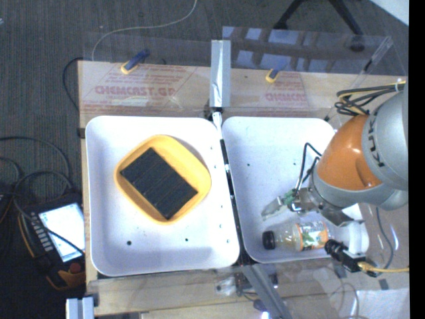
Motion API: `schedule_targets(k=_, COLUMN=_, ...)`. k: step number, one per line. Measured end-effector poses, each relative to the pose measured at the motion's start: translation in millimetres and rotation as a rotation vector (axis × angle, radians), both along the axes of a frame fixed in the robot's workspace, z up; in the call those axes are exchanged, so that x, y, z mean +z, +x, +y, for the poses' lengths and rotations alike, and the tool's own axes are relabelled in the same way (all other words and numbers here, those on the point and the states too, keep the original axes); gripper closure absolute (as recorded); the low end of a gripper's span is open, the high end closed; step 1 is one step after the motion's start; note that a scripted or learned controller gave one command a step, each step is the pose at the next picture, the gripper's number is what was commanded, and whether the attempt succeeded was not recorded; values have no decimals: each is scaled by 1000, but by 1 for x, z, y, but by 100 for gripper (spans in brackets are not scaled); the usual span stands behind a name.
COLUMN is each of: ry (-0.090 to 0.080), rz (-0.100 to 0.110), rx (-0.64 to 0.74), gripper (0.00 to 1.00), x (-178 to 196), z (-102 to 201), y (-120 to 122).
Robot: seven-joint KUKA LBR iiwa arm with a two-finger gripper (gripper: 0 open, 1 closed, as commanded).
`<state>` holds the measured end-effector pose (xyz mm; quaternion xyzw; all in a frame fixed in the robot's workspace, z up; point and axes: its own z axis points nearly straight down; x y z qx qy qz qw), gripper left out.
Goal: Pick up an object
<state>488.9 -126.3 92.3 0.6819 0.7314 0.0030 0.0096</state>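
Currently the arm point(362, 161) reaches over the right bin point(265, 151), and the pincer point(292, 201) sits low above the bin's near edge; whether it is released or clenched cannot be told, since the wrist hides it. A clear plastic bottle point(297, 237) with a dark cap lies on its side just below the pincer, near the bin's front wall. Risk: the bottle is round and smooth, so an off-centre closure could squeeze it out and roll it against the wall. Its closeness to the wall may also block one side of the grasp. A yellow dish point(192, 158) holding a dark ribbed pad point(159, 181) rests in the left bin point(106, 138), well apart and unlikely to interfere.
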Motion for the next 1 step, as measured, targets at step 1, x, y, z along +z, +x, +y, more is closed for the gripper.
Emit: schedule_targets(k=1, ry=8, rz=20, rx=-80, gripper=0, x=21, z=-50, y=-6)
